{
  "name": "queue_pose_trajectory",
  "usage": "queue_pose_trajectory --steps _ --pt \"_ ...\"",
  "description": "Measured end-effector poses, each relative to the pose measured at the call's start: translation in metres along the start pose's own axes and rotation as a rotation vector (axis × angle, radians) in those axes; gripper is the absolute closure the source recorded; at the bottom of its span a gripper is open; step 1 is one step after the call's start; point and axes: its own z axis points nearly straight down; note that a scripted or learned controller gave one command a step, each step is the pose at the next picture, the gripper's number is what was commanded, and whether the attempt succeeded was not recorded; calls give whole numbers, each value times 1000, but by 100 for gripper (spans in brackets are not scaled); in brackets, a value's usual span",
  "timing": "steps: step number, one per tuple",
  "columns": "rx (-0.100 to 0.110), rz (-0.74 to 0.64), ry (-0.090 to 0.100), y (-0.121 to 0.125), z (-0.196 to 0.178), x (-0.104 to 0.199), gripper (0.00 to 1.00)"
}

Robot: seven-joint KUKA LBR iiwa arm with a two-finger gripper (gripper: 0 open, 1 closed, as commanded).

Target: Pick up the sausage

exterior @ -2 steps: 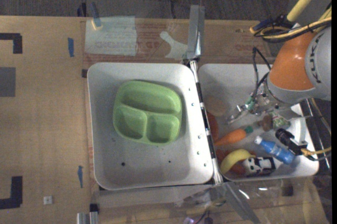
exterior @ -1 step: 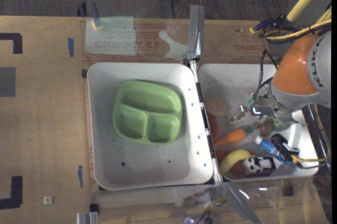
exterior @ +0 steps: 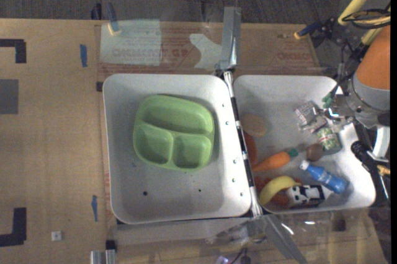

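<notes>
Claw (exterior: 324,115): low over the right bin's (exterior: 273,92) far right side; grip state unclear.
Sausage (exterior: 250,149): reddish, against that bin's left wall, beside the carrot (exterior: 273,162).
Left bin (exterior: 124,132): green divided tray (exterior: 174,132).

Two bins and their contents, counted

Two shallow white plastic bins are seen side by side, a left bin (exterior: 118,151) and a right bin (exterior: 273,92); one green three-compartment plastic tray (exterior: 174,131) is counted in the left, and in the right one orange toy carrot (exterior: 273,162), one yellow toy banana (exterior: 276,187), one blue plastic bottle with a white cap (exterior: 324,177), one round tan disc-shaped piece (exterior: 255,125) and one black-and-white toy figure (exterior: 306,194) are counted
</notes>
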Motion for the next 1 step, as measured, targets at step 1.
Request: queue_pose_trajectory --steps 1 --pt "-1 183 4 10 67 35 0"
